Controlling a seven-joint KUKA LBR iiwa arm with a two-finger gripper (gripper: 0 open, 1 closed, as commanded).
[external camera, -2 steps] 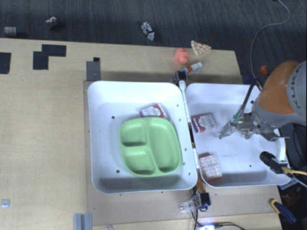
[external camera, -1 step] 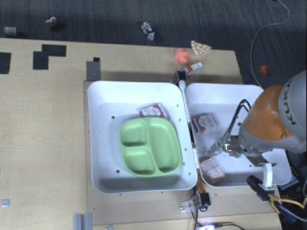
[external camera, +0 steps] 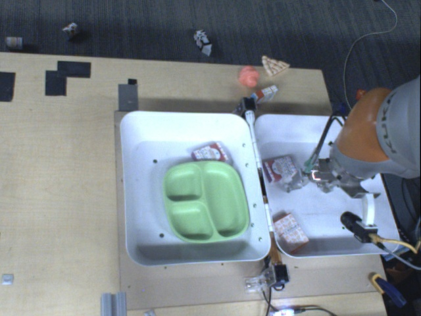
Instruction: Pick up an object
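Camera view: my hand (external camera: 304,176) was lowered into the right bin (external camera: 309,127), placed just beside the red-and-white packet (external camera: 281,168) near that bin's left wall, presumably for a grasp. I could not tell how far it was open. A second packet (external camera: 290,229) lay near the front-left corner. The left bin (external camera: 141,143) carried a green tray (external camera: 205,199).

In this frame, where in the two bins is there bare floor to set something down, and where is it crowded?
Left bin: bare floor left of the green divided plate, and a strip along the front wall. Right bin: bare at the back, and in front between the lower packet and the arm. It is crowded mid-bin, where the gripper sits by the upper packet.
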